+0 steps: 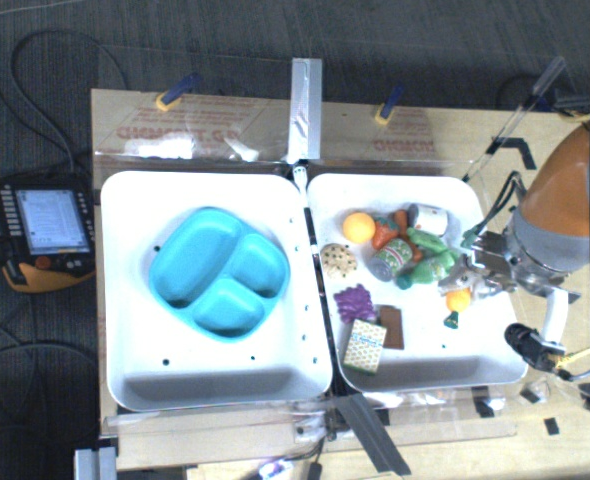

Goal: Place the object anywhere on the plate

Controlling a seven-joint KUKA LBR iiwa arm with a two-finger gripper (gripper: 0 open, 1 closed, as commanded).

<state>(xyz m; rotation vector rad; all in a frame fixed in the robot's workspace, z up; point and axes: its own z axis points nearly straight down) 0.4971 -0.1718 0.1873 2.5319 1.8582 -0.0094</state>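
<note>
A blue plate (220,271) with three compartments lies in the left white bin (125,368), with nothing on it. My gripper (475,273) hangs low over the right side of the right white bin (475,363). It sits just right of a heap of toy food. A small orange piece with a green tip (457,303) lies directly under or against the gripper; I cannot tell whether it is held. The arm's grey wrist and orange band (565,203) enter from the right.
In the right bin there are an orange ball (359,227), a green bottle (425,266), a can (390,258), a cookie (337,259), purple grapes (354,302), a brown block (391,326) and a pale box (364,346). A pendant (40,230) lies left of the bench.
</note>
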